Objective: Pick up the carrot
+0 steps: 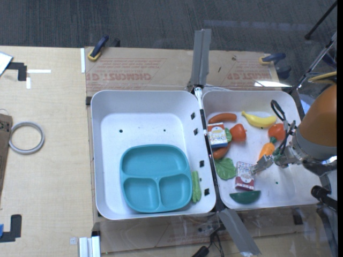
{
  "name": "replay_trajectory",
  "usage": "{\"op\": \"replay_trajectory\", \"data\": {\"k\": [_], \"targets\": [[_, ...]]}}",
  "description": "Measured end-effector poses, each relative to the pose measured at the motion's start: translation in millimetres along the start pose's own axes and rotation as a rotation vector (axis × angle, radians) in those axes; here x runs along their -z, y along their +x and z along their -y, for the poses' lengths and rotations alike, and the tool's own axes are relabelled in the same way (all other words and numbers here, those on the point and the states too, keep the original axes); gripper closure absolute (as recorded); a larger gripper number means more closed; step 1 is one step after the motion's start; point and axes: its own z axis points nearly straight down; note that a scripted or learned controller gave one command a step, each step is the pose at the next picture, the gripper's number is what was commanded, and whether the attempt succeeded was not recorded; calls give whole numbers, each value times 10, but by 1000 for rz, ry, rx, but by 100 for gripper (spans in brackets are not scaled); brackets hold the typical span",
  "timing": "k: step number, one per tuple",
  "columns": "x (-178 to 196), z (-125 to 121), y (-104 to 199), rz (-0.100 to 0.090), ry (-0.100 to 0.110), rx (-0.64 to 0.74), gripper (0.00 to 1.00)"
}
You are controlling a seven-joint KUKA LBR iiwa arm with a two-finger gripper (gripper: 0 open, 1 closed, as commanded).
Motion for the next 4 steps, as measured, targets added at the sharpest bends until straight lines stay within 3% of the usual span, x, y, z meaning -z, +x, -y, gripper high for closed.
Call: {"op": "replay_trajectory", "data": {"k": [1,2,3,4], "targets": [[-41,19,-283,-1,6,-203,0],[250,-748,-292,0,6,-286,0],[-53,-387,-246,-1,9,-301,0],[33,-387,-247,-1,10,-300,100]]}}
